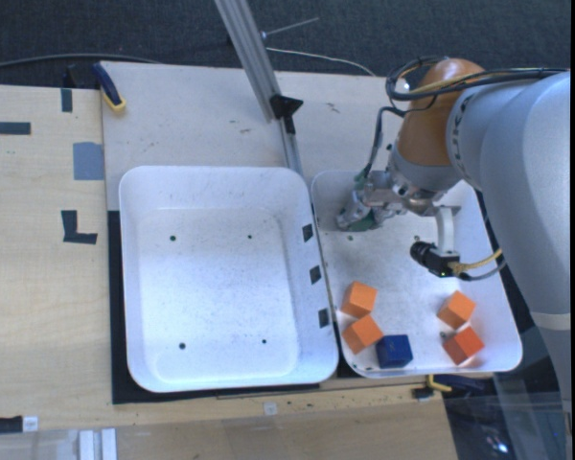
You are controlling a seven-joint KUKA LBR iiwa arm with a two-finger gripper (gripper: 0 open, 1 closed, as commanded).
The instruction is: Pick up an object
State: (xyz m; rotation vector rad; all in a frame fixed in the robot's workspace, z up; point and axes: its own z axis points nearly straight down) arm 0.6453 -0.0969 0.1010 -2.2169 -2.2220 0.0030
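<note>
Sitting at centre frame is the left bin [144,257]; rightward, in the right bin [498,353], lie four orange blocks [359,299] and a blue block [394,351]. Above them hovers the gripper [359,214], finger state unclear.

Orange cubes [360,298] and blue cube [394,351] — right bin.

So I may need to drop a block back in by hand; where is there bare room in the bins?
The left bin offers bare floor from wall to wall. In the right bin, a free patch lies mid-floor, between the tool above and the orange cubes below. Its front edge is crowded: four orange cubes and a blue cube.
</note>
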